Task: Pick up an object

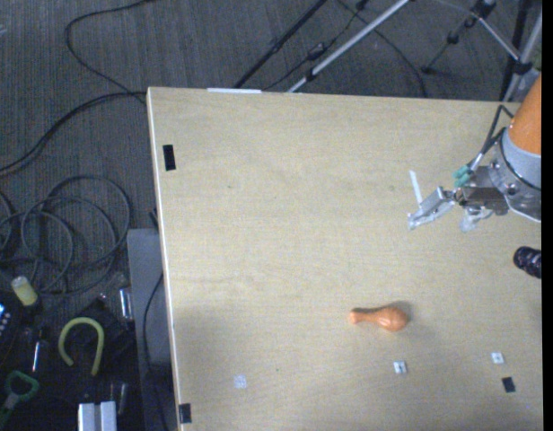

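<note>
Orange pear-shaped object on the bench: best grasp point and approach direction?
The orange pear-shaped object lies on its side, narrow neck pointing to the view's left, bulb to the right. Probably best to come straight down from above and close across the neck-to-bulb transition, fingers perpendicular to its long axis. The bulb looks rounder and likelier to slip. The gripper sits above and to its right in the view.

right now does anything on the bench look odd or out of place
Nothing looks spilled or damaged. An orange pear-shaped object lies on its side on the tan bench top, alone, well apart from the gripper, which is up and to its right.
</note>
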